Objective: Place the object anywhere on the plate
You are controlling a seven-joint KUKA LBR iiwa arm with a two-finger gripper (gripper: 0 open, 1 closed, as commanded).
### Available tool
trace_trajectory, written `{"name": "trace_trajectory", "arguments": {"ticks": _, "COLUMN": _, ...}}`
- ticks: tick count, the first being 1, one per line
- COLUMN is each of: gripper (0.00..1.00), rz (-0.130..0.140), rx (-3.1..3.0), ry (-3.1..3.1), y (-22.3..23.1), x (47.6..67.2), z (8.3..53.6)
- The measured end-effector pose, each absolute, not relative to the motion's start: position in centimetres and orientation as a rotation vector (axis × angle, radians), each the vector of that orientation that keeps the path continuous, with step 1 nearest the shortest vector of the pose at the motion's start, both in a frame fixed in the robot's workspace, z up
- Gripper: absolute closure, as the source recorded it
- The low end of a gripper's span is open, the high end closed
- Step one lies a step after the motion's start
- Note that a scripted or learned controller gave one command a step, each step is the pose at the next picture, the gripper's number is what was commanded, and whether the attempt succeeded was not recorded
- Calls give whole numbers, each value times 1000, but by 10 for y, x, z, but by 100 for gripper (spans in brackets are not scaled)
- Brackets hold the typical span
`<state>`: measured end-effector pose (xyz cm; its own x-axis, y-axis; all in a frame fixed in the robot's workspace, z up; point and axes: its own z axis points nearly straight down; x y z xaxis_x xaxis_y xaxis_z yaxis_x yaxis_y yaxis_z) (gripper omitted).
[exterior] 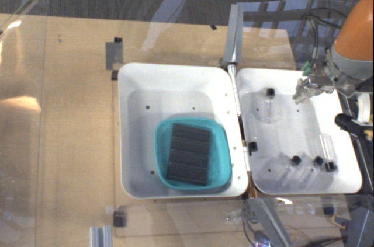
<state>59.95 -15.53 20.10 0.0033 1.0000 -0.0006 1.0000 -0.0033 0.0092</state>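
Observation:
A teal plate (220, 149) sits in the near half of the left white bin (134, 123). A dark grey ribbed block (189, 153) lies flat on the plate, roughly in its middle. The arm's orange band (356, 35) is at the upper right. Below it, my gripper (308, 87) hangs over the far right part of the right bin (345, 181), well away from the plate. Nothing can be seen held in it.
Several clear vials with black caps lie in the right bin: one at the far left (268, 103), one near the front (290, 165), one by the right wall (327, 152). A metal divider (233, 35) stands behind the bins. Cables run at the far right.

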Motion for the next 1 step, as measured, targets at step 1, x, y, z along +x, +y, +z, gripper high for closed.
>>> {"name": "trace_trajectory", "arguments": {"ticks": 1, "gripper": 100, "rz": 4, "rx": 1995, "ry": 2422, "y": -86, "x": 576, "z": 185}}
